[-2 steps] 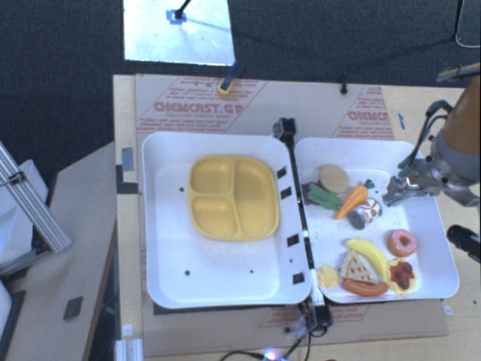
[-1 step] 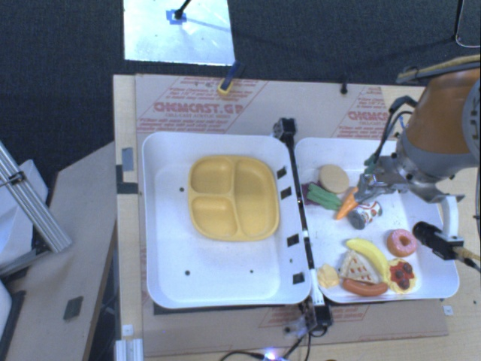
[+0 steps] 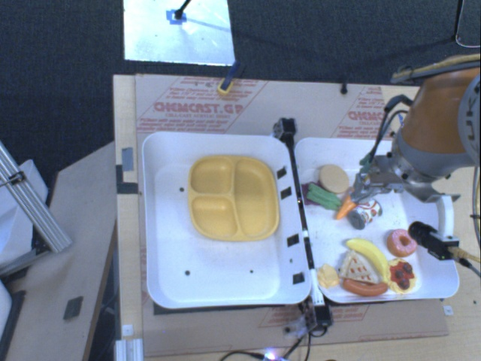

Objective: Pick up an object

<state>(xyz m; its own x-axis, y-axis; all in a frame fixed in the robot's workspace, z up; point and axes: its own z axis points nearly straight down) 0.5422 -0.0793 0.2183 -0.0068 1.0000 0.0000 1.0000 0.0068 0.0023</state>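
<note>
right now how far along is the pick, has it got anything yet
Done: the arm has reached into the right bin, with the pincer down among the toy food, right by the carrot and a small can. In hand: nothing visibly held, and the grip is hidden. Left: close on something and lift it. The banana, donut and yellow tray lie untouched.

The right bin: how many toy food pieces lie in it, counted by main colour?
Yellow: 2, curved yellow banana, small yellow cheese chunk
Green: 1, green pod-like vegetable
Orange: 1, orange carrot
Tan: 1, round tan bun
Pink: 1, pink ring doughnut
Total: 6
</note>
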